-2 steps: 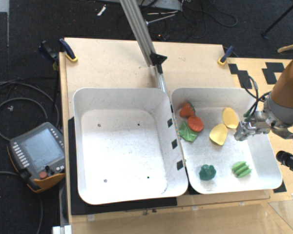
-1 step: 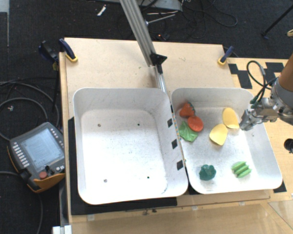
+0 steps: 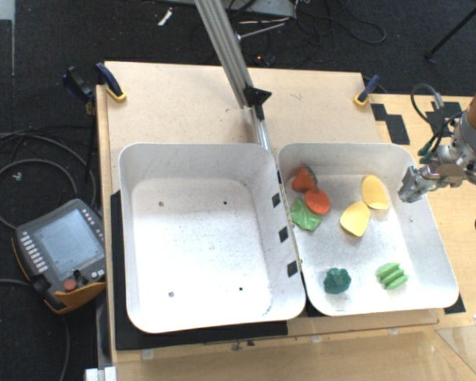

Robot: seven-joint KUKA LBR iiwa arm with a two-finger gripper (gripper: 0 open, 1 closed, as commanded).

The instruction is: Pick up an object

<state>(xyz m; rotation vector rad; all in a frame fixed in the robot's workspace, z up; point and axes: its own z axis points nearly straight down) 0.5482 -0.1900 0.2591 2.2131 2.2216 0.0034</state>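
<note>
two pale yellow pieces (image 3: 364,205) lie near the gripper (image 3: 411,187).

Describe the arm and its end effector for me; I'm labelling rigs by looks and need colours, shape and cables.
At the right edge, the arm shows as a light grey, rounded wrist section with a brownish-orange patch just above it. Dark cables loop beside it. The end effector is a small grey metallic block, compact and angular, with darker details. It is too small to make out markings.

One fixed camera looks down at a slant (from above the bench (image 3: 182,101)) onto both bins (image 3: 143,165).
</note>
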